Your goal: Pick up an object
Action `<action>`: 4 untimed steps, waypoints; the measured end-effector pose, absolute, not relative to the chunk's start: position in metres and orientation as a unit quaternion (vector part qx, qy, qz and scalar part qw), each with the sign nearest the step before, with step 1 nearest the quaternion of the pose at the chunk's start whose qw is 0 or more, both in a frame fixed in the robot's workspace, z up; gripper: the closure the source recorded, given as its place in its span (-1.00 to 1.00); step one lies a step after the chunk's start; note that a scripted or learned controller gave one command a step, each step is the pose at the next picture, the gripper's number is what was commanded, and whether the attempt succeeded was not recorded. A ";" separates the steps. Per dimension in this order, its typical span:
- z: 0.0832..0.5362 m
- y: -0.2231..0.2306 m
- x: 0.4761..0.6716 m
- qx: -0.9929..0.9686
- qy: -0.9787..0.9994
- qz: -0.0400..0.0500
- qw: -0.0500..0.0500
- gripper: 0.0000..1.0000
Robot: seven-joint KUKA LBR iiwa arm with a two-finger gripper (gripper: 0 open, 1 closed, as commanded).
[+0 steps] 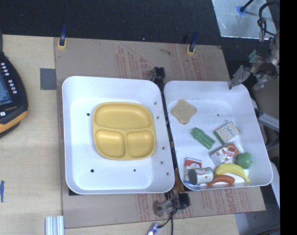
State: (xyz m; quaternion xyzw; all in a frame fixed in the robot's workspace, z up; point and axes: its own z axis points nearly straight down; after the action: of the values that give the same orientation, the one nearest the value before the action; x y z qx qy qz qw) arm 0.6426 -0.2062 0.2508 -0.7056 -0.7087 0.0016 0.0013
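The right bin [251,106] holds several small items. A tan bread slice [183,111] lies at its back left, with a green pickle [203,137] and a patterned small box [226,131] in the middle. Along the front lie a red-and-white carton [225,153], a green ball-like item [244,159], a yellow banana [231,170], a red sausage [221,181], a small can [199,176] and a red-and-white packet [192,162]. My gripper [251,72] hangs at the right edge of the view, beyond the bin's back right corner, apart from every item.
The left bin [79,175] bears a yellow divided plate [124,131]. A teach pendant [4,94] lies on the bench at far left. Both bins sit on brown cardboard [114,58] held by clamps at the back.
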 end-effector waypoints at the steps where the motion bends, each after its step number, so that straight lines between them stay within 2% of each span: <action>1: 0.182 -0.130 0.656 -0.705 -0.709 0.002 0.002 -1.00; 2: 0.146 -0.117 0.594 -0.706 -0.709 0.002 0.002 -1.00; 3: 0.095 -0.130 0.567 -0.705 -0.710 -0.001 -0.002 -1.00; 4: 0.105 -0.132 0.567 -0.704 -0.711 0.001 -0.002 1.00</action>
State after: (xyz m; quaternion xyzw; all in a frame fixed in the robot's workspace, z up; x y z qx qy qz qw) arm 0.5667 -0.1319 0.1046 -0.7036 -0.7106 0.0014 -0.0019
